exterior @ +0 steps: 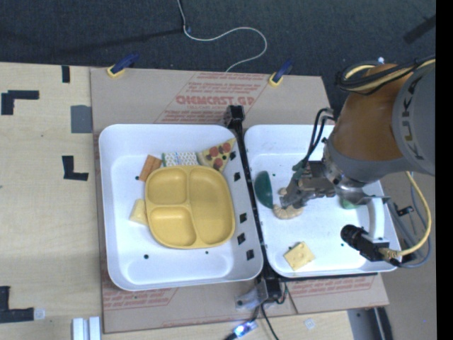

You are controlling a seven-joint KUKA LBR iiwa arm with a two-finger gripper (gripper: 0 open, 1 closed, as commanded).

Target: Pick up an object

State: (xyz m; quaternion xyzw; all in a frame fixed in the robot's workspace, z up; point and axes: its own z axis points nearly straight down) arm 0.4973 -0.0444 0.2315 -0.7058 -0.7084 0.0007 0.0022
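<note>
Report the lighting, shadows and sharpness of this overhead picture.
Camera view: even, soft light with no harsh glare on the two white bins; faint shadow under the yellow divided plastic plate; the grey arm's gripper looks slightly soft over a tan round object, so its detail is hard to read; the cardboard's red print is blurry.

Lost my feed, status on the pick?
Gripper low in right bin, over tan round piece. Jaws unreadable. Green object close beside; cheese wedge apart.
</note>
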